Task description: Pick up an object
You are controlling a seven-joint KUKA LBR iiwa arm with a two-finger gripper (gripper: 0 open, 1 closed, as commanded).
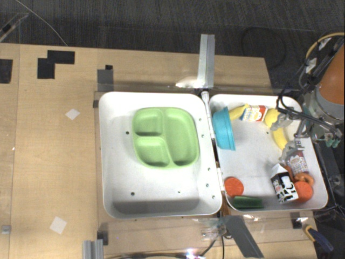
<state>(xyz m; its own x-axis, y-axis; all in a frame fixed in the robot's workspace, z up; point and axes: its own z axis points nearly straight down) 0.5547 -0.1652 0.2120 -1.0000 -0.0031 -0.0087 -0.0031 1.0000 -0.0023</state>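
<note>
Wooden bench (48, 161), two white bins. Arm enters from right, wrist angled down over right bin (253, 161). Gripper (294, 156) low near bin's right wall, just above small black-and-white carton (284, 188); finger spread unclear. Banana (279, 134) just behind gripper. Green divided tray (164, 136) in left bin (116, 161).

The arm (330, 93) is cut off by the right edge, so most of its body is lost. The gripper (295, 154) is too small and cluttered for its state to be made out. A yellow banana (280, 135) is partly covered by the wrist cables. The label on the small black-and-white carton (283, 187) cannot be read.
</note>
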